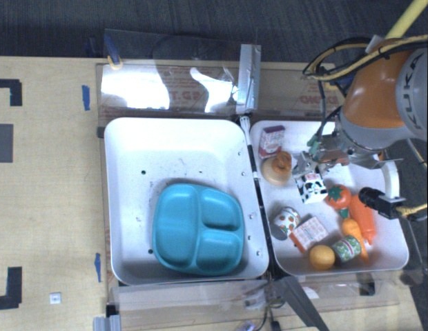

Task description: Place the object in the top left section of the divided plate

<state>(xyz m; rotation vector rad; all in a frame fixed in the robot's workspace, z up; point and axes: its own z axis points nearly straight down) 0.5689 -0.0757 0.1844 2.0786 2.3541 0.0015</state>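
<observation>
The blue divided plate (198, 229) lies in the left bin (124, 185), toward its front, with nothing in its sections. My gripper (316, 161) hangs over the back of the right bin (400, 250), under the grey and orange wrist. It is just above a black-and-white cow-patterned toy (312, 188) and right of a tan doughnut-like piece (277, 165). I see no object between the gripper's tips from this angle.
The right bin also holds a pink packet (272, 141), a tomato (339, 196), a carrot (364, 221), a spotted white ball (286, 219), a red-and-white box (309, 232), an orange (323, 256) and a green can (348, 248). A metal divider (248, 81) stands behind the bins.
</observation>
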